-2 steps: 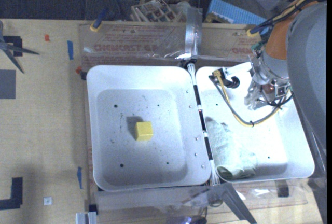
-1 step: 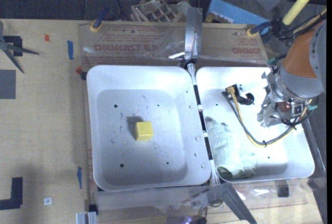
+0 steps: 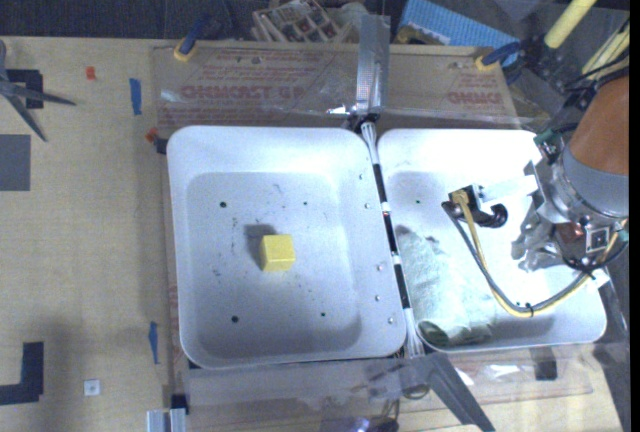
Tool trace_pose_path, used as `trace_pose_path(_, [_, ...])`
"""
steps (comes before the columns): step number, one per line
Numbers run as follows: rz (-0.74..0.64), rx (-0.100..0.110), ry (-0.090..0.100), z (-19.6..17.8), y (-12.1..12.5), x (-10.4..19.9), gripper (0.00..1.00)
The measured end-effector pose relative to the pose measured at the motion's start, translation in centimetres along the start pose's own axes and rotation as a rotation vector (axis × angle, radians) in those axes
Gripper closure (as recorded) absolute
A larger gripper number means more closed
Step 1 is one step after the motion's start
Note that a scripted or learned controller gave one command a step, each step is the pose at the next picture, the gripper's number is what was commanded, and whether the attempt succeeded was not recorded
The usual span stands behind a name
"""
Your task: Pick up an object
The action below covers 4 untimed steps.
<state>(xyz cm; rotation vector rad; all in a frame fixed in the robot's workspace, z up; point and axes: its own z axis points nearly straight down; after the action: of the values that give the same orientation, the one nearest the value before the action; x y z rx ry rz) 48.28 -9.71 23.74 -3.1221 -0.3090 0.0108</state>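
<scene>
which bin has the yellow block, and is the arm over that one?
The left bin holds the yellow block, near its middle. The gripper is over the right bin, which has a greenish rolled cloth instead.

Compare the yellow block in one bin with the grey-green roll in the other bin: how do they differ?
The yellow block is small and cube-like; the grey-green roll is long and much larger. The block is bright yellow; the roll is dull and speckled. The block sits near the middle of the left bin; the roll lies along the right bin's left wall. Both rest away from the gripper.
</scene>
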Motion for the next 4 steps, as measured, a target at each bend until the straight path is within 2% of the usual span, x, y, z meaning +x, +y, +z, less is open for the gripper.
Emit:
trace_pose_path(1, [0.001, 0.000, 0.000, 3.0, 5.1, -1.5, 1.00])
trace_pose_path(2, [-0.019, -0.004, 0.003, 0.2, 3.4, -1.1, 1.00])
trace_pose_path(3, [-0.002, -0.001, 0.001, 1.8, 2.2, -0.9, 1.00])
trace_pose_path(4, [-0.062, -0.004, 0.003, 0.4, 6.8, -1.8, 1.00])
